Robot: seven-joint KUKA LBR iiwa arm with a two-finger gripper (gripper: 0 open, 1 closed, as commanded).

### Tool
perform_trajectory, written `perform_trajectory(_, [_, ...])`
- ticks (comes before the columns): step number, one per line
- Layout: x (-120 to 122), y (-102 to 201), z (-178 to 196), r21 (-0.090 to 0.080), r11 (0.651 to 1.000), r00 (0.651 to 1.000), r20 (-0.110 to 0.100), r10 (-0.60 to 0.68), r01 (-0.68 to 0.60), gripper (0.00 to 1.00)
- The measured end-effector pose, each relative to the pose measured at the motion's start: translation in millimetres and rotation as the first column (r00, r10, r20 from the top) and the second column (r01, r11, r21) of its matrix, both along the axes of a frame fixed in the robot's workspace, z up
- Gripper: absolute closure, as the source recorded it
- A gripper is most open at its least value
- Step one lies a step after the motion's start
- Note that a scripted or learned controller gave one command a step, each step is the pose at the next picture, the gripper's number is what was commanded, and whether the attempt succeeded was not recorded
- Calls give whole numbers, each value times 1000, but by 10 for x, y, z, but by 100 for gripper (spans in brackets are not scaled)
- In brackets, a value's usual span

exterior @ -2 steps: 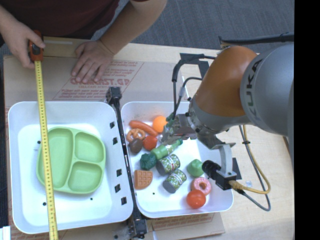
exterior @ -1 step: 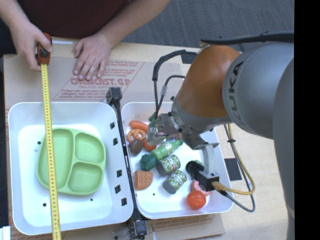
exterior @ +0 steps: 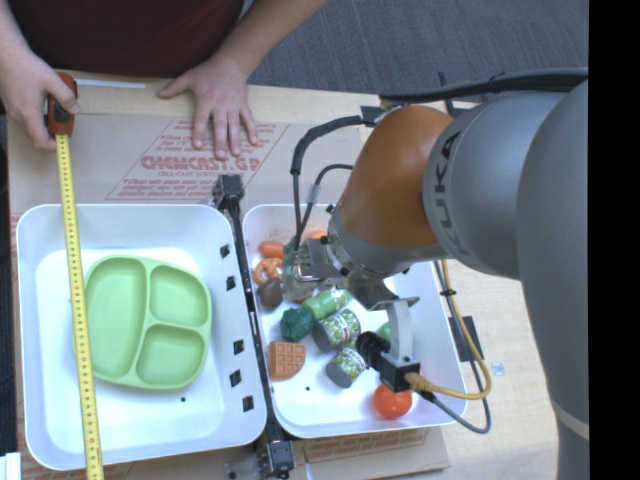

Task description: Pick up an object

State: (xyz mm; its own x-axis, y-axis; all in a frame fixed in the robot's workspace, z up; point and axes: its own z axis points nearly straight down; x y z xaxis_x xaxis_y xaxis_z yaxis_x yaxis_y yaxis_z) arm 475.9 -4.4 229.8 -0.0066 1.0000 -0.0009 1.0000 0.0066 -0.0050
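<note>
Your gripper (exterior: 300,280) sits just left of the green can (exterior: 328,302); you cannot tell its grip.

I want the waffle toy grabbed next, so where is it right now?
The waffle lies in the right bin, near its left wall toward the front, just below the dark green toy and left of the grey can.

A green divided plate (exterior: 147,321) with three compartments lies in the left white bin (exterior: 40,368). A yellow tape measure (exterior: 74,268) runs along that bin's left side toward the desk's front edge, its orange case (exterior: 60,115) at the far end. Printed cardboard (exterior: 150,158) covers the desk behind both bins.
</note>
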Motion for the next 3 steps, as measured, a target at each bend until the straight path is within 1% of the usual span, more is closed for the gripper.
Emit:
perform_trajectory(1, [1,-1,0,0,1000,1000,0,0,0,0])
perform_trajectory(3, [1,-1,0,0,1000,1000,0,0,0,0])
